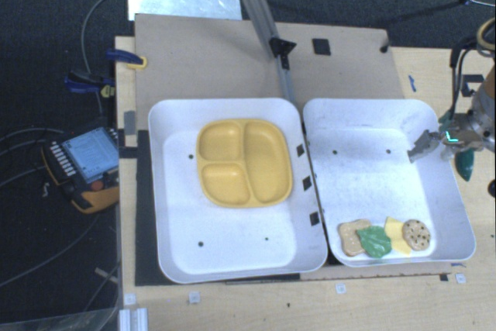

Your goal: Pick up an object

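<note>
Several toy food pieces lie bunched in the front right corner of the right bin (pixel 364 143): a slice of toast (pixel 353 236), a green leaf (pixel 377 242), a yellow cheese wedge (pixel 396 236) and a round cookie (pixel 417 234). My gripper (pixel 445 143) hangs over the right rim of that bin, well behind the food pieces and apart from them. A small teal shape (pixel 465 164) shows just beneath the wrist; what it is cannot be made out.
A yellow divided plate (pixel 244 163) sits in the left bin (pixel 178 236). A slanted metal pole (pixel 260 8) crosses the back of the bench. A handheld device (pixel 87 167) and cables lie on the floor to the left.
</note>
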Robot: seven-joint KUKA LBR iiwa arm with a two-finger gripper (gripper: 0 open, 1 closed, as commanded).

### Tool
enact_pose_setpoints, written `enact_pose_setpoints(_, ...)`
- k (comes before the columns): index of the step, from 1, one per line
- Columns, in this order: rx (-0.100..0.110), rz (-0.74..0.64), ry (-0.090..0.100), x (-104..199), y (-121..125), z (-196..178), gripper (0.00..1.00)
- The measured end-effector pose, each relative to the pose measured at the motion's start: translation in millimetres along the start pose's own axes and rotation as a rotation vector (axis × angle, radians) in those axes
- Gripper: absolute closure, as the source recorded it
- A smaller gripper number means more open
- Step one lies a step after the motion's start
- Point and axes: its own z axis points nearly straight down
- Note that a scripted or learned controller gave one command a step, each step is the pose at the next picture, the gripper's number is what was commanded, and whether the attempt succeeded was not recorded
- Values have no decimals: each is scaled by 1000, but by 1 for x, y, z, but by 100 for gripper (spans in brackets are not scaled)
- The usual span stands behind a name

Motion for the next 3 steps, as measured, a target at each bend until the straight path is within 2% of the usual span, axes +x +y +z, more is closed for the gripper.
enact_pose_setpoints(1, -3, -1, -1, 0, 1, -1, 0)
enact_pose_setpoints(3, 0, 3, 0, -3, -11, 92, 0)
